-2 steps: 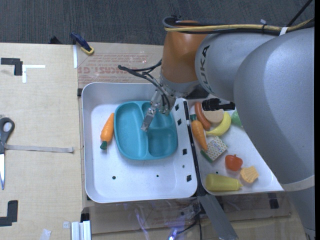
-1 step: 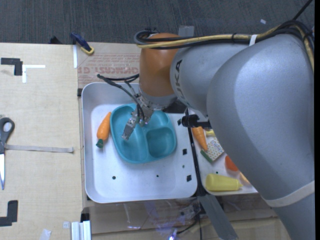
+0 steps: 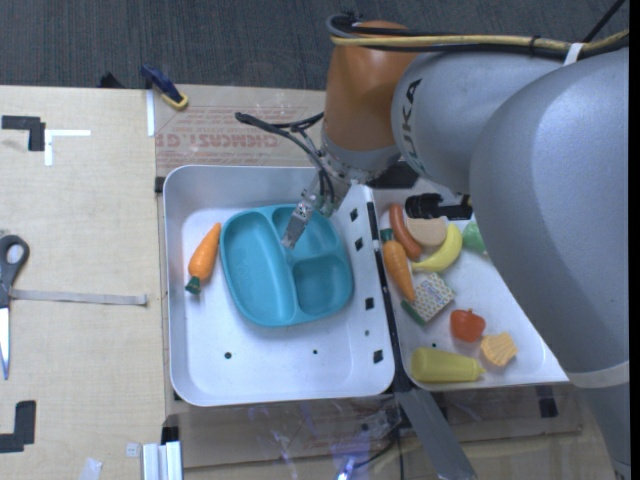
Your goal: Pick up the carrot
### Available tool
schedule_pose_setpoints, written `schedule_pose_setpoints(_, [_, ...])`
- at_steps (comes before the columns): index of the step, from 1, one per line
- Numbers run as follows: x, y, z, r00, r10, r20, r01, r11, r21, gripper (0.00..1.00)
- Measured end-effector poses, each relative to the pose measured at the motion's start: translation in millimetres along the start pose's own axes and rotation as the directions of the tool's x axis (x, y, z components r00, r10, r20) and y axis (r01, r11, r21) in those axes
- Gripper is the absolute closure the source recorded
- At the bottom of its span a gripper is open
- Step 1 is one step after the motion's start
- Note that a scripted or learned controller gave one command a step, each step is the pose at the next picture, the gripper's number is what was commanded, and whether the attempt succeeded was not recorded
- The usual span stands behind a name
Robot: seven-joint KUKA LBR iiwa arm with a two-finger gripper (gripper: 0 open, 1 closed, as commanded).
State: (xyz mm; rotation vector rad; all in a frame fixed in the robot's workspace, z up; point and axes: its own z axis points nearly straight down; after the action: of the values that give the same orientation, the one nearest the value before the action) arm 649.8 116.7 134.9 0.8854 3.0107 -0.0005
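Note:
An orange carrot (image 3: pixel 204 252) with a green stem end lies in the left white bin (image 3: pixel 270 373), pointing up and slightly right, just left of a blue divided plate (image 3: pixel 258 280). My gripper (image 3: pixel 296 226) hangs over the plate's upper right part, well to the right of that carrot and apart from it. Nothing is seen held in it. A second orange carrot-like piece (image 3: pixel 398 268) lies in the right bin (image 3: pixel 522 320), close to the wall between the bins.
The right bin also holds a banana (image 3: pixel 446 250), a reddish sausage (image 3: pixel 404 226), a speckled block (image 3: pixel 431 296), a tomato (image 3: pixel 466 324), an orange chunk (image 3: pixel 498 349) and a yellow piece (image 3: pixel 444 366). My arm covers that bin's upper right. Scissors (image 3: pixel 8 268) lie on the bench, far left.

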Motion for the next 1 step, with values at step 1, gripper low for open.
schedule_pose_setpoints(1, [-9.7,-13.9,38.5,0.999,0.041,0.007,-0.04,0.999,-0.004,0.0])
